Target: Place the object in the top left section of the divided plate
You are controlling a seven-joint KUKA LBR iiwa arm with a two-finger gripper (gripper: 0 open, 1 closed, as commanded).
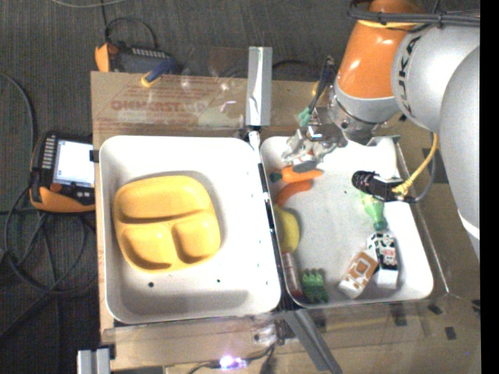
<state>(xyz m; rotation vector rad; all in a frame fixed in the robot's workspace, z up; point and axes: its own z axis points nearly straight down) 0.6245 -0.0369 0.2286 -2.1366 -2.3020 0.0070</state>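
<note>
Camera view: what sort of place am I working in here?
Probably a robotics lab test cell, not a kitchen. Two white bins sit side by side on a bench over carpet with loose cables, a handheld teach pendant lies beside them, and the items are toys, such as a plastic carrot and a yellow divided plate.

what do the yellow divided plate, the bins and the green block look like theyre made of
Divided plate: likely molded plastic, smooth with a soft sheen; rounded ridges and one even yellow colour suggest it.
Left bin and right bin: probably thin formed plastic, matte white with rounded corners, though coated metal can't be ruled out.
Green block: looks like hard plastic; studded top, saturated colour.
</note>
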